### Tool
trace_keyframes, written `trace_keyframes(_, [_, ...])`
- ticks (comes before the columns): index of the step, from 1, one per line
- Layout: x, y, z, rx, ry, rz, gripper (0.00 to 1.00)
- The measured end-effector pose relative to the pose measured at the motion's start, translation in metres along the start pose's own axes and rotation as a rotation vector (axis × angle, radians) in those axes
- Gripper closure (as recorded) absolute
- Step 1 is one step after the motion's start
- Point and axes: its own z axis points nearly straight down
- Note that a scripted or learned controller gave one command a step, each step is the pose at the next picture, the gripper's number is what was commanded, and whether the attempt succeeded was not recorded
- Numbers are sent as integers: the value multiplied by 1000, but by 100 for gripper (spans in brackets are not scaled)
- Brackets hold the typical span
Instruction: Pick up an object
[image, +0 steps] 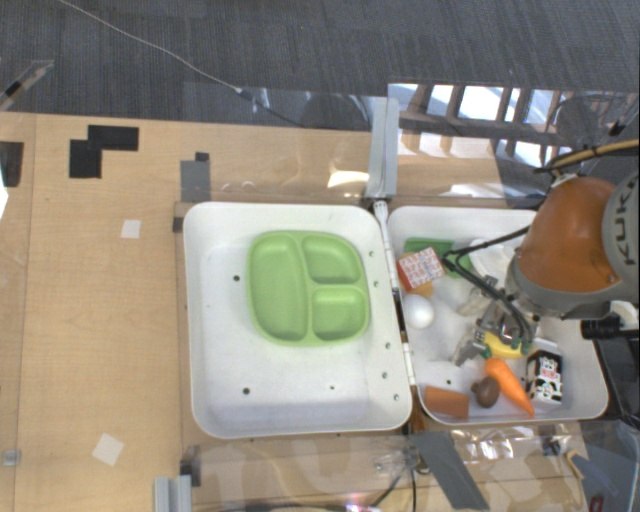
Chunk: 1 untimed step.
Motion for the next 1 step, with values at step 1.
trace_keyframes(1, [-57,45,3,0,3,230,0])
